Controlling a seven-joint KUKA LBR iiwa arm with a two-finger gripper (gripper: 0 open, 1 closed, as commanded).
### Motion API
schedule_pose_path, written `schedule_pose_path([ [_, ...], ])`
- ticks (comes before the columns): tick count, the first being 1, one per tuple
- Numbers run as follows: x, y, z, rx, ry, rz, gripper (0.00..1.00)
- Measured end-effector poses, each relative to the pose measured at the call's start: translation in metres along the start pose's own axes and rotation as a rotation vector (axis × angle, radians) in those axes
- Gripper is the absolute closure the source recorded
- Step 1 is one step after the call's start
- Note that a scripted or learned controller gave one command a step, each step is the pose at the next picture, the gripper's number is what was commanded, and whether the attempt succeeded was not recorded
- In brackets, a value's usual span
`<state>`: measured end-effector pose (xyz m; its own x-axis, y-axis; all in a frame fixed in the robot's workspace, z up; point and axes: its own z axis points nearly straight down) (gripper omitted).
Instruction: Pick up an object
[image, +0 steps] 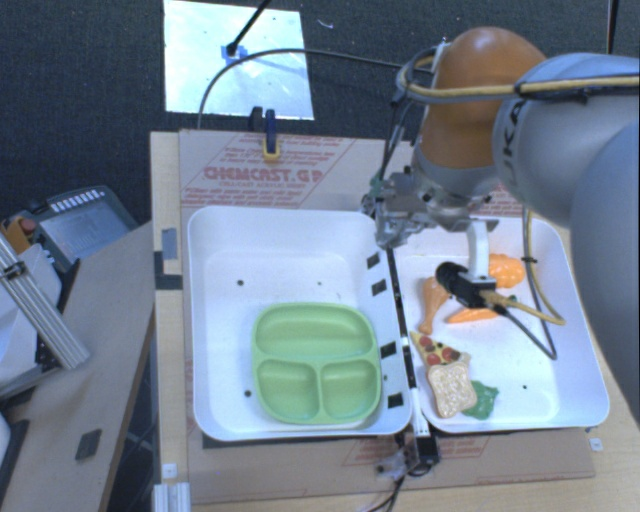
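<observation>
The right bin (575, 390) holds several toy foods. An orange piece (506, 270) lies near its middle, and a flatter orange piece (470, 316) lies just in front of it. A tan cone-shaped piece (430, 300) rests by the divider. Toward the front sit a pizza slice (438, 350), a slice of toast (452, 388) and a green leaf (484, 400). My gripper (388, 230) hangs over the back left corner of the right bin, close to the divider, behind the foods and apart from them. The wrist hides its tip.
A green divided plate (315, 362) lies at the front right of the left bin (215, 300). The divider (398, 330) between the bins carries black clips. The grey arm (570, 130) covers the back right of the right bin.
</observation>
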<state>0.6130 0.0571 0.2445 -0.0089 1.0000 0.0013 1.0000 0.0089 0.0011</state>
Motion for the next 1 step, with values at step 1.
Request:
schedule_pose_path([
  [1, 0.0503, -0.0101, 0.0048, 0.000, 0.001, 0.000, 1.00],
])
